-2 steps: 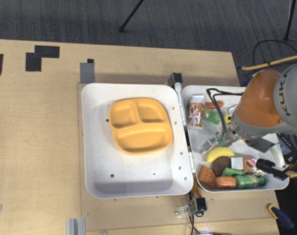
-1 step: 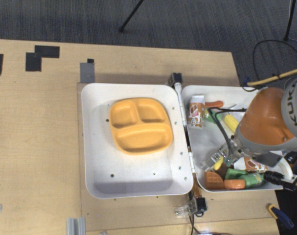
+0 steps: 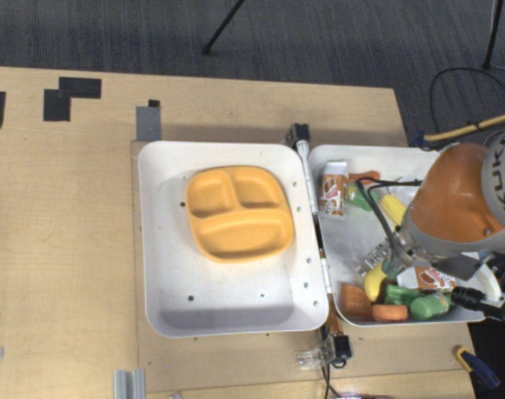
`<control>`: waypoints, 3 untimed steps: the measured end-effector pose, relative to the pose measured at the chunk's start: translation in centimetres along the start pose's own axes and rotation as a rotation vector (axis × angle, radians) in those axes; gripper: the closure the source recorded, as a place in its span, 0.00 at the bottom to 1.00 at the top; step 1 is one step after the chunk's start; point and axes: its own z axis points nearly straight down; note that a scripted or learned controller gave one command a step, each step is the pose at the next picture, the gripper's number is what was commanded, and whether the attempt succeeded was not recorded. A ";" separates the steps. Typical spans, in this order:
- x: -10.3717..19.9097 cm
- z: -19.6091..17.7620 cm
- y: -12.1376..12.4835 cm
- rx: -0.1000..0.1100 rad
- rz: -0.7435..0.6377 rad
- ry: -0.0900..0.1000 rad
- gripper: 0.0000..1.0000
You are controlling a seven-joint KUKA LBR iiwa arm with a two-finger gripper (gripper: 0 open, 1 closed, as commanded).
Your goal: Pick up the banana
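Observation:
My gripper [image 3: 380, 264] hangs low over the front part of the right bin [image 3: 345, 243], under the grey and orange wrist. A short yellow piece [image 3: 374, 283] lies right beneath its tip, touching or nearly touching it; I cannot tell which. It looks like the banana's end. A second long yellow item [image 3: 391, 208] lies further back and is partly hidden by the arm. Nothing is visibly lifted off the bin floor.
Around the yellow piece lie green items [image 3: 427, 306], an orange-brown item [image 3: 356, 299] and a red-orange one [image 3: 390, 312]. A snack packet [image 3: 333, 193] stands at the bin's back left. The left bin [image 3: 165, 231] holds an orange divided plate [image 3: 238, 212].

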 end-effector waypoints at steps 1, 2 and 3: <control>5.0 -8.6 3.4 0.014 0.171 0.011 1.00; 5.0 -8.6 3.4 0.014 0.172 0.011 0.00; 0.8 1.2 0.0 0.010 -0.174 0.012 0.00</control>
